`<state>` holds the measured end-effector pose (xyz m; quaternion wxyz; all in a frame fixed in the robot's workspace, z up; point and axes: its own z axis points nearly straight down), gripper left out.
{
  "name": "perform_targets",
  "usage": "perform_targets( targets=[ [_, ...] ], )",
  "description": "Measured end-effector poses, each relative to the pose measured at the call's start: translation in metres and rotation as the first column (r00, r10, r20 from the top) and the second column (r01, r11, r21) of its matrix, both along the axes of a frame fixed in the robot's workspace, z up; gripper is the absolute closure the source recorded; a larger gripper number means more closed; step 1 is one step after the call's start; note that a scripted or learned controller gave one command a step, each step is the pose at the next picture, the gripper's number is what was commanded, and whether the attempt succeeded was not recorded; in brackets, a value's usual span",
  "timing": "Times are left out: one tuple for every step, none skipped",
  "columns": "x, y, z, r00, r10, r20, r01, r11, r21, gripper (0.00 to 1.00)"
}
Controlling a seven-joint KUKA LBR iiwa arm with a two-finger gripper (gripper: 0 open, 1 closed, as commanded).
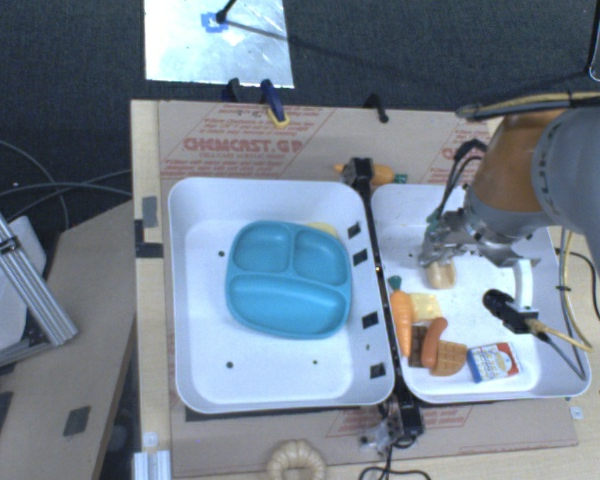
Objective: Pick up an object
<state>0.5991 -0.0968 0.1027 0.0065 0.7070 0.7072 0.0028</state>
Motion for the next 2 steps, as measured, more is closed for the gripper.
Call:
perform_targets(
  targets=[
    [0.008,-0.001,0.046,1.000,0.004,-0.007,-0.004,1.000,0.004,1.00],
    [0.014,-0.005,0.091,1.000,0.004,-0.008,-0.004,1.000,0.004,1.00]
  ],
)
